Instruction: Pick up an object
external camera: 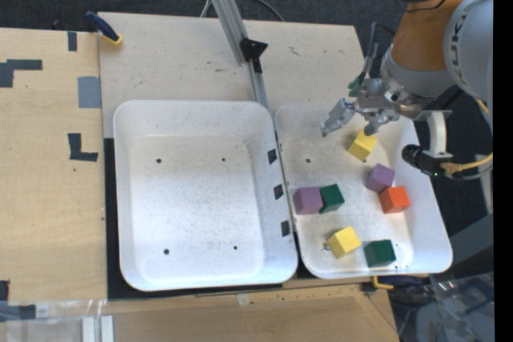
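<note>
- My gripper point(354, 122) hangs with its fingers spread apart and nothing between them, over the far end of the right bin point(425, 256).
- The nearest target, a yellow cube point(361, 146), lies tilted just below it and sits off to one side of the fingers, so I judge a straight descent could clip an edge and knock it away.
- Further out, a purple cube point(307, 200) touches a green cube point(331, 197); closing there risks a double grab.
- The bin floor is white and speckled; the left bin point(128, 120) adjoins it, on a pale bench board.
</note>
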